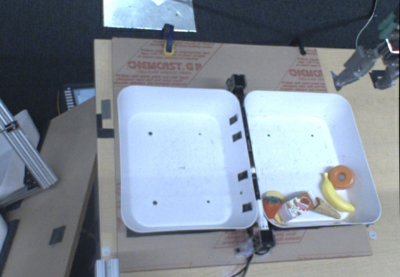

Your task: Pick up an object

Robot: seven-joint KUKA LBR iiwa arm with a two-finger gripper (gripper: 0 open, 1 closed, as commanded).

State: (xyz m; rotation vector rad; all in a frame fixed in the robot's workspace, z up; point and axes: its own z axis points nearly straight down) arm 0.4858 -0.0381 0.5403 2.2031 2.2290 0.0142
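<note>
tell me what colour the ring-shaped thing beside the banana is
Orange ring, seen in the camera view.

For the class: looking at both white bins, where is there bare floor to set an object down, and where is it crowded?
The left bin has bare floor from wall to wall. The right bin is free across its far half and middle. Its near edge is crowded: the tomato, packet, banana and orange ring cluster there. The hand sits beyond the right bin's far corner.

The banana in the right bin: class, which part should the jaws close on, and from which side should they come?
Probably the middle of the banana, from straight above, jaws closing across its narrow width. It lies flat and curved near the right bin's front corner, with the orange ring close to its upper end and a wedge-shaped piece at its lower end, so mid-body looks freest.
</note>
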